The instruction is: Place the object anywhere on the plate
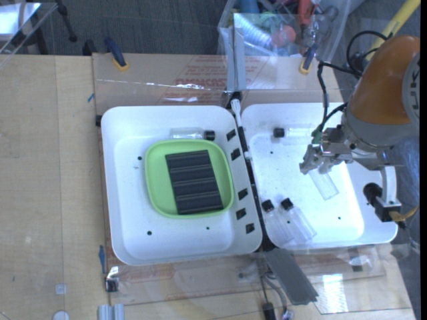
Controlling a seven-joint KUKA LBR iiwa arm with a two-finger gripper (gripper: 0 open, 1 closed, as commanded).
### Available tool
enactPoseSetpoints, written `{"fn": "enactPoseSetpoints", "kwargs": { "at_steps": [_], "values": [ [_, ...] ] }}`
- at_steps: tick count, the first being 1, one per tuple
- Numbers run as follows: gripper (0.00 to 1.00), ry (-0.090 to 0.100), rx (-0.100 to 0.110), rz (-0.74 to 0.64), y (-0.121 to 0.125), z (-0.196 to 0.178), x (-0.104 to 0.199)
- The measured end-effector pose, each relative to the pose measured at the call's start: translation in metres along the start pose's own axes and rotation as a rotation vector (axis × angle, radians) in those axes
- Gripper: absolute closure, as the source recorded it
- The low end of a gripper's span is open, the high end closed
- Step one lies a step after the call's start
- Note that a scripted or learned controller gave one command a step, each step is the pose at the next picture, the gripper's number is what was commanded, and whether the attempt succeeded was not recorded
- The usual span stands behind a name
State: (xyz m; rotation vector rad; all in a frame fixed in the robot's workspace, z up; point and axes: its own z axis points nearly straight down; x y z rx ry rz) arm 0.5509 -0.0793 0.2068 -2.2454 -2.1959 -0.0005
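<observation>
- Since the green plate [190,179] in the left bin [123,199] already carries a dark ribbed block [194,182], something sits on it, but whether that block is the task's object I can't tell.
- Arm reaches in from the right; claw [319,160] hangs over the right bin [347,225], well apart from the plate.
- A clear, glassy piece [325,184] lies just below the claw. Can't tell if it is gripped or just lying on the bin floor.
- Claw state: can't tell, view too blurry and slanted.
- More clear bottles with dark caps [293,220] lie lower left in the right bin, untouched.
- Judgement: early stage. If the clear piece is the object, pick-up is unconfirmed; the carry across the divider and the set-down on the plate are all left.
</observation>
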Motion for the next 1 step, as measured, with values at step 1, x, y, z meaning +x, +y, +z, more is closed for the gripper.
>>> {"fn": "enactPoseSetpoints", "kwargs": {
  "at_steps": [1],
  "values": [
    [0.0,0.0,0.0,0.0,0.0,0.0,-0.0001]
  ]
}}
